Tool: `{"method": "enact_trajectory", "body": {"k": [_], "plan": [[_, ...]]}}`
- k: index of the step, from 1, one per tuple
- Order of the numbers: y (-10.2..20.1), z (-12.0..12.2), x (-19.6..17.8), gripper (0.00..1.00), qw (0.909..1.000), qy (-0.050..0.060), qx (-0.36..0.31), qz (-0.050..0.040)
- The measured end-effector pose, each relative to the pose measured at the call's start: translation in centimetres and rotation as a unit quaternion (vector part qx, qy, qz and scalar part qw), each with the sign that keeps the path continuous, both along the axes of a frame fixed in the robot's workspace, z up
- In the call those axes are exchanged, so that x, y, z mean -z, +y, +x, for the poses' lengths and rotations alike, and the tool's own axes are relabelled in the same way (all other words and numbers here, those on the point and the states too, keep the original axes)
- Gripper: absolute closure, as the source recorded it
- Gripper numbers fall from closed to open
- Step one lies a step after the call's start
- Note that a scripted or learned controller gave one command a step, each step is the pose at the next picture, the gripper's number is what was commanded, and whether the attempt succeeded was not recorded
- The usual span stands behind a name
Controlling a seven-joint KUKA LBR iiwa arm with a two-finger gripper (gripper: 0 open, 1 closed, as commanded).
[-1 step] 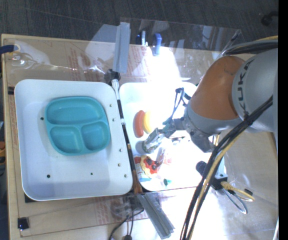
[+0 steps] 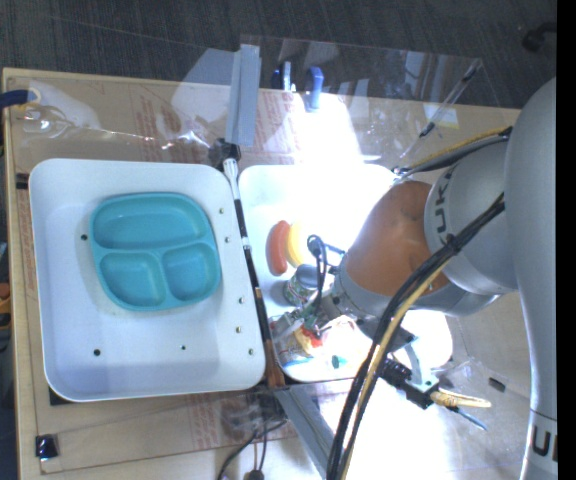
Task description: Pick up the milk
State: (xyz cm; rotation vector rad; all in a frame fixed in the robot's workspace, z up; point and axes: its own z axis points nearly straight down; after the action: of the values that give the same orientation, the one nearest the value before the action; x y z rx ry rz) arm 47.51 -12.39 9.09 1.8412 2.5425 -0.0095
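My arm (image 2: 408,248) reaches in from the right and hangs low over the right white bin (image 2: 258,193). Its gripper (image 2: 304,300) is down near the bin's left wall, at the front half. Glare and the wrist cover much of this bin's floor. Just in front of the gripper lies a small pale item with red and yellow marks (image 2: 306,338); I cannot tell what it is or whether the gripper touches it. An orange and yellow round item (image 2: 282,245) lies just behind the gripper, apart from it.
The left white bin (image 2: 58,348) holds a teal divided plate (image 2: 154,250). A ridge (image 2: 246,268) separates the two bins. Black cables (image 2: 388,368) loop down from the arm over the right bin's front edge. A clear plastic sheet (image 2: 368,88) stands behind the bins.
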Motion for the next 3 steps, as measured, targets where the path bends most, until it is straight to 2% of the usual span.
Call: {"method": "enact_trajectory", "body": {"k": [1,2,3], "plan": [[0.5,0.1,-1.0,1.0,1.0,0.001,-0.006,0.0031],[-1.9,1.7,-21.2,1.0,0.985,0.0,-0.173,0.0028],[-0.8,14.6,-19.9,1.0,0.9278,0.001,-0.373,0.0032]]}}
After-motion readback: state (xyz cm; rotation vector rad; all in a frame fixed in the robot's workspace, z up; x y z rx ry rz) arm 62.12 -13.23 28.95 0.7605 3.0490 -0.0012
